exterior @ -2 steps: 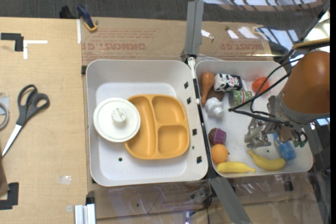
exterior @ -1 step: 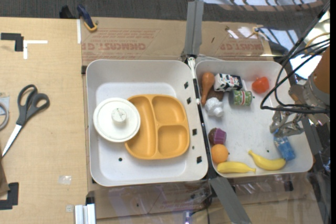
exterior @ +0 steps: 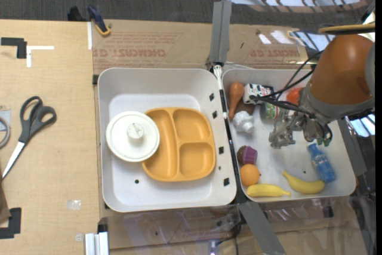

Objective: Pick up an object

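My arm (exterior: pixel 343 77) wears a broad, glossy orange band, rounded like a dome, with grey casing under it at five o'clock. Thin black cables run off it toward eleven and one o'clock. My gripper (exterior: pixel 283 135) is dull grey metal, a bony cluster of linkages, with a green wire looping beside it.

The gripper (exterior: pixel 282 135) hangs over the right bin (exterior: pixel 343 188), amid a carrot (exterior: pixel 236 94), an orange (exterior: pixel 249 175), two bananas (exterior: pixel 304 183) and a blue bottle (exterior: pixel 322 163). The left bin (exterior: pixel 113 188) holds a yellow divided plate (exterior: pixel 182 144) and a white lid (exterior: pixel 132 136). Scissors (exterior: pixel 27 128) lie on the bench (exterior: pixel 48 188).
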